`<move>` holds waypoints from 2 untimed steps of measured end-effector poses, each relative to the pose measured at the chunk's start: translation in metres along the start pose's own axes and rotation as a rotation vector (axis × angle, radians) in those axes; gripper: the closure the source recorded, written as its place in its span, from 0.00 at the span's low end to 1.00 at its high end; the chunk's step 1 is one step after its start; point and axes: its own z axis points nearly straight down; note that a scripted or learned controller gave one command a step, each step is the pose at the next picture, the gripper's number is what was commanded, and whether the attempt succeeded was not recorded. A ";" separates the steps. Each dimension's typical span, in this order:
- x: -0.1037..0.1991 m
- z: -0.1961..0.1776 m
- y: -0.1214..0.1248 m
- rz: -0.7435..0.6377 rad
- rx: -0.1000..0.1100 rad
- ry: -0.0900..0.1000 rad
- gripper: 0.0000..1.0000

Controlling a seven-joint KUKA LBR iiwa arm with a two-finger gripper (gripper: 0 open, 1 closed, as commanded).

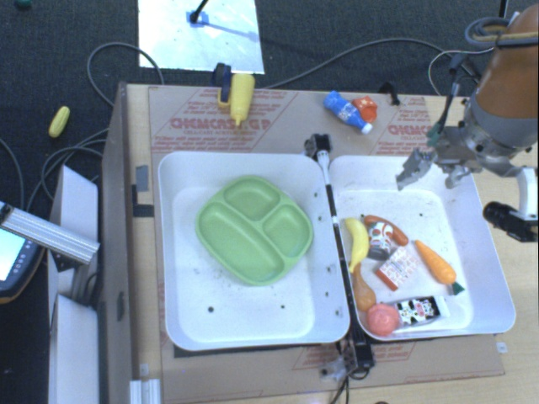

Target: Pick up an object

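— What's in the right bin [497,305]?
— One banana [357,241], one carrot [436,263], one pink ball [381,319] and two small packets (a third beneath, blurred). The left bin [181,310] holds one green tray [254,229].
— The gripper [434,168]?
— Spread open, holding nothing, over the right bin's far edge. Cardboard bench, dark carpet.

Scene under bright, even overhead light. The two white bins [253,326] are near overexposed, their walls losing detail. A reflective sheet [199,22] on the dark floor [67,23] shows strong whitish-blue glare. Shadows are soft and short, lying close beneath the green plate [253,230] and the toy food. The picture is low in resolution and mildly soft throughout; print on the cardboard [278,112] is blurred. The dark floor shows fine grain.
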 end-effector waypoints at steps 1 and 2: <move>0.013 0.180 -0.021 0.002 0.003 0.001 0.00; 0.014 0.195 -0.069 0.001 0.001 0.001 0.00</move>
